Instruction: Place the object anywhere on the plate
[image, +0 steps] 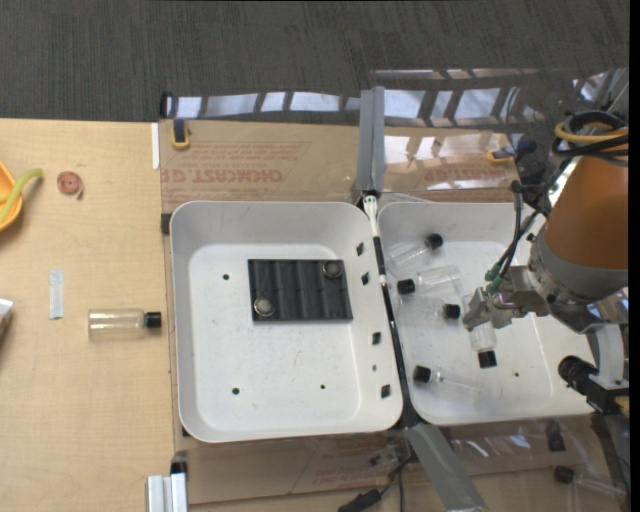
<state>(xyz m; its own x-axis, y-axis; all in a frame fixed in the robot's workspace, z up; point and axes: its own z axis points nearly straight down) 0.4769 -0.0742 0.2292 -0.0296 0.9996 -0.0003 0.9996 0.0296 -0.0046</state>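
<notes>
The gripper (484, 322) hangs over the right bin (530, 395) among scattered clear vials (black-capped); the dark plate (298, 290) lies in the left bin (200, 400).

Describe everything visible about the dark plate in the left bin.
The plate is a dark grey, nearly black rectangle with lengthwise ribs or grooves, matte like plastic or rubber. It lies flat on the floor of the left bin, above the bin's middle, its long side running left to right. Two small round objects rest on it: one at the lower left corner, one at the upper right corner. Nothing else touches it.
</notes>
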